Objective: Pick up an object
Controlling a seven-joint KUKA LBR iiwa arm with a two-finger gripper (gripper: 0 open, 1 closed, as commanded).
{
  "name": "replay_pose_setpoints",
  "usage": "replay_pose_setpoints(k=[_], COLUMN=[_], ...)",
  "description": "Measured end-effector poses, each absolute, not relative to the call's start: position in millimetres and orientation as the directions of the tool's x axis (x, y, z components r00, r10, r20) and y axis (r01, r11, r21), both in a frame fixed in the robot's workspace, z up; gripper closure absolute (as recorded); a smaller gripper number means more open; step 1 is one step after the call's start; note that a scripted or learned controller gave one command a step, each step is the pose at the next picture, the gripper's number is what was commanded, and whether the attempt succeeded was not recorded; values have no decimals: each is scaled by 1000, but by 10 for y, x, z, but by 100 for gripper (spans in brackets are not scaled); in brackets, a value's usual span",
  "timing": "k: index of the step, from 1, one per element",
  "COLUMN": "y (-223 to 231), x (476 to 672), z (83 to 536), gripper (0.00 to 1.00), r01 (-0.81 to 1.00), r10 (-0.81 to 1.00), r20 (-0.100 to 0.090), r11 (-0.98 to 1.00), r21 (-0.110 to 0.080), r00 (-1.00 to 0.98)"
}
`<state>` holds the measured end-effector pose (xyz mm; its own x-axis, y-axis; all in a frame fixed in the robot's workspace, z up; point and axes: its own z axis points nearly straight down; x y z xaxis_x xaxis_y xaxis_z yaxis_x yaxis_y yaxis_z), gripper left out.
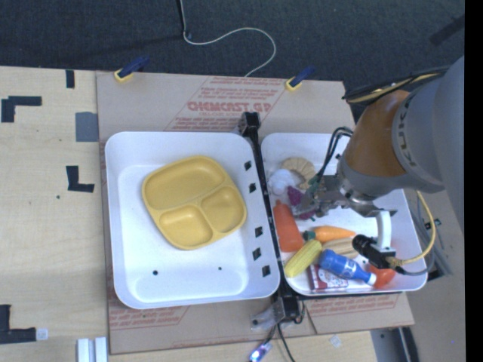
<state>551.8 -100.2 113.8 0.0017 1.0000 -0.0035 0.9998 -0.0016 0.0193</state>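
Note:
The right bin [404, 202] holds a pile of toy items: an orange-red piece [286, 227], a yellow corn cob [303, 256], an orange carrot [334, 233], a blue bottle [343, 265], a purple piece [295, 197], a white piece [281, 178] and a tan piece [299, 166]. My gripper [317, 200] reaches down into this bin from the right, just above the carrot and beside the purple piece. Nothing can be made out between its fingers.
The left bin [128, 225] holds a yellow divided plate [194, 200]. A black divider [260, 194] runs between the bins. The grey arm with its orange band [381, 138] covers the right bin's upper right. A white cable [226, 36] lies beyond the cardboard.

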Motion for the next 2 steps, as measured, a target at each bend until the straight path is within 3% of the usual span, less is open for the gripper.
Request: replay_pose_setpoints(k=[1, 2], y=[-325, 219], x=[4799, 4840], z=[1874, 2502], gripper=[100, 100], r01=[1000, 1000], r10=[1000, 1000], r20=[4, 2], r11=[6, 8], r21=[-5, 3], r00=[-6, -8])
